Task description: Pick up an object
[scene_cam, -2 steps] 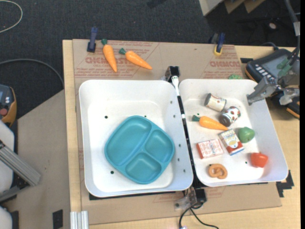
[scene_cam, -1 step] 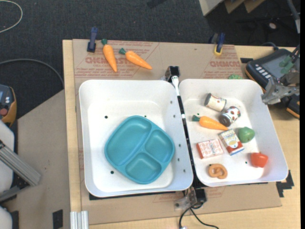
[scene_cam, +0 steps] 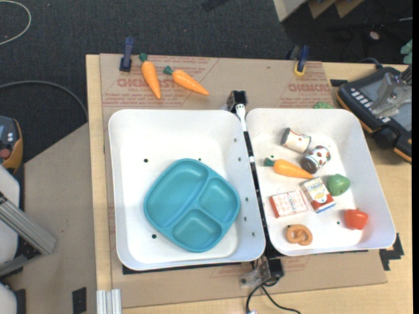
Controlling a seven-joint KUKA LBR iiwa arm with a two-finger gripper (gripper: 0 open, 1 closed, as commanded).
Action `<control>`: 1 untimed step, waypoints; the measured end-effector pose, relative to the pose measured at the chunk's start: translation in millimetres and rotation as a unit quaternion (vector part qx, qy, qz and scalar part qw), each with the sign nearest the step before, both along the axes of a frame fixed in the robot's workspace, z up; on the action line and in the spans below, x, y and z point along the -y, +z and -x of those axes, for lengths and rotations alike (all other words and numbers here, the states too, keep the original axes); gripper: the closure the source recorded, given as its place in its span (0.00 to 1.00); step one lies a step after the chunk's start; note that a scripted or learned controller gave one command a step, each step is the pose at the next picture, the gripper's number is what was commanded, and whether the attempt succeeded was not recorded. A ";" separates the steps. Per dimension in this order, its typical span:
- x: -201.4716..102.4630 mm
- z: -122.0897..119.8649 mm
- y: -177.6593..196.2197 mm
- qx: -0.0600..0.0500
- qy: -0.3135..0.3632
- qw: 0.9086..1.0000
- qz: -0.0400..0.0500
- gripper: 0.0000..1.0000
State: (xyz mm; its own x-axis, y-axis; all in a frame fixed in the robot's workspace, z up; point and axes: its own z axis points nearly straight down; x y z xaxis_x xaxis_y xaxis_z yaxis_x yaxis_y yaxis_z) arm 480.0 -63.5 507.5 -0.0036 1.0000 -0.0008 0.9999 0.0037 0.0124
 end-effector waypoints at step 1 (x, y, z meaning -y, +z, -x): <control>-81.8 -1.0 29.7 -0.002 0.003 1.000 -0.001 1.00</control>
